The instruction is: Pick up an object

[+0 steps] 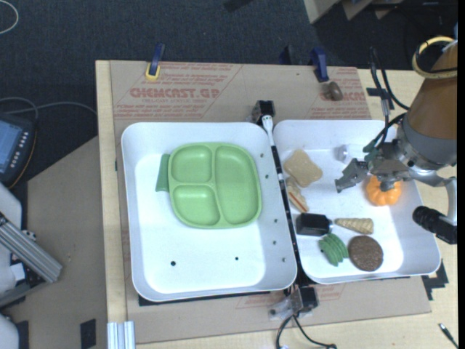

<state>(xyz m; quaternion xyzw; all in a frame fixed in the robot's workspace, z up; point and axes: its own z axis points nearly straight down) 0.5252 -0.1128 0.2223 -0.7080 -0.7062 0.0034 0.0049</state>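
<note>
The right bin [407, 257] holds several toy foods. An orange pumpkin-like toy [383, 194] lies near its right side. My gripper [367, 181] hangs over the bin just left of and above that toy, and stands open. One dark finger [347, 179] points down-left over bare bin floor, and the other sits over the orange toy's top. Nothing is held between them. A tan bread slice [303, 168] lies to the gripper's left. A cream cone [354, 225] and a brown round cookie [365, 253] lie in front of it.
A black block [312, 225], a green leafy toy [333, 248] and a thin tan strip [296, 197] lie by the right bin's left wall. A small grey piece [341, 152] sits near its back. The left bin [145, 217] holds a green divided plate [215, 185].
</note>
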